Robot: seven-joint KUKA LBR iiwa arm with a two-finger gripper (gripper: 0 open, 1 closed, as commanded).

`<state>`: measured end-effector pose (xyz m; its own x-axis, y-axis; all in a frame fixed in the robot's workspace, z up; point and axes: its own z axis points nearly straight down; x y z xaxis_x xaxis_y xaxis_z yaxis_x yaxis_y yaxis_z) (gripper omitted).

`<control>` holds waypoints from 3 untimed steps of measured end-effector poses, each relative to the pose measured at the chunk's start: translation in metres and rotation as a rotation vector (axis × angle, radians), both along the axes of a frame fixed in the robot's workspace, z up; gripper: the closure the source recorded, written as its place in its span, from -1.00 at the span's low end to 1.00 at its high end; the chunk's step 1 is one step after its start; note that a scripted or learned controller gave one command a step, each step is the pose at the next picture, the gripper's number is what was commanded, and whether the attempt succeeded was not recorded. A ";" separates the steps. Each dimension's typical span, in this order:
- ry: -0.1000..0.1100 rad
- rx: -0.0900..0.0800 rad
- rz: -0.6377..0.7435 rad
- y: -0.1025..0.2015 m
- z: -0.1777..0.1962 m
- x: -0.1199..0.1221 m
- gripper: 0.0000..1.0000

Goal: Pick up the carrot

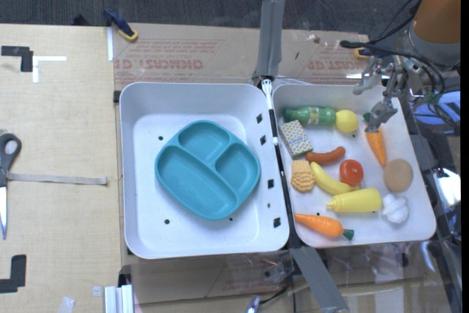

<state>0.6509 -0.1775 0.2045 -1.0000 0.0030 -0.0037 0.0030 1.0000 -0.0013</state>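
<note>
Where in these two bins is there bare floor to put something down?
Left bin: bare floor all around the blue tray, widest along the near wall. Right bin is crowded; only a small patch between the sausage and upper carrot.

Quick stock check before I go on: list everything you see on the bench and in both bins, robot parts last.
Left bin: 1, white, left half of bench.
Right bin: 1, white, beside it.
Divided plate: 1, blue, in left bin.
Carrots: 2, orange; one at right bin's upper right, under the pincer; one at its near edge.
Bottle: 1, green, right bin top.
Lemon: 1, yellow, beside bottle.
Sausage: 1, red-orange, centre.
Tomato: 1, red, centre.
Banana: 1, yellow, centre.
Potato: 1, tan, right side.
Scissors: 1, grey, far left.
Pincer: 1, metallic, touching upper carrot's top.
</note>
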 end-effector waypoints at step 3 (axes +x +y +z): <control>-0.004 0.000 -0.129 -0.011 -0.045 0.009 1.00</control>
